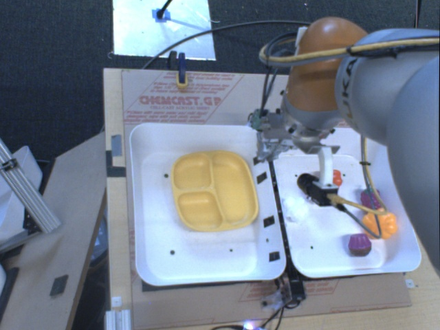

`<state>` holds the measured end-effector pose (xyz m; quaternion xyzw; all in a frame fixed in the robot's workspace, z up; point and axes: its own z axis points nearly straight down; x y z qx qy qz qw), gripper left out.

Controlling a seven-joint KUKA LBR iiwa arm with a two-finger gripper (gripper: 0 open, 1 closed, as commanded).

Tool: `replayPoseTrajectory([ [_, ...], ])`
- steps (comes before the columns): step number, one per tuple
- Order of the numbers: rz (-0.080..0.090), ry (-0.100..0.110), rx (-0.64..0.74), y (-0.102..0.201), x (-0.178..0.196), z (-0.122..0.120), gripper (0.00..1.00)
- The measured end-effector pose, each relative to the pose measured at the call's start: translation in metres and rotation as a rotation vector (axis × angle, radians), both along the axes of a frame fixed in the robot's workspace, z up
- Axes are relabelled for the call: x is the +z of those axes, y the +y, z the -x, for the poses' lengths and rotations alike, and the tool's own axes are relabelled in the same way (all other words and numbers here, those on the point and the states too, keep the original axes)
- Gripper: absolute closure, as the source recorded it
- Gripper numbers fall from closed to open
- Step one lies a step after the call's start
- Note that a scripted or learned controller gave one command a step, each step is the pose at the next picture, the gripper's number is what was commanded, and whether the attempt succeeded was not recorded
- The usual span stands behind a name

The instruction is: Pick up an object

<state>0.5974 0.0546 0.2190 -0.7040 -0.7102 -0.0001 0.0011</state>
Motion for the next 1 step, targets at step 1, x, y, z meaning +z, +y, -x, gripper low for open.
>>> replayPoseTrajectory([
  [1, 0.0, -0.001, 0.0, 0.0421, 0.0023, 0.0131, 1.0],
])
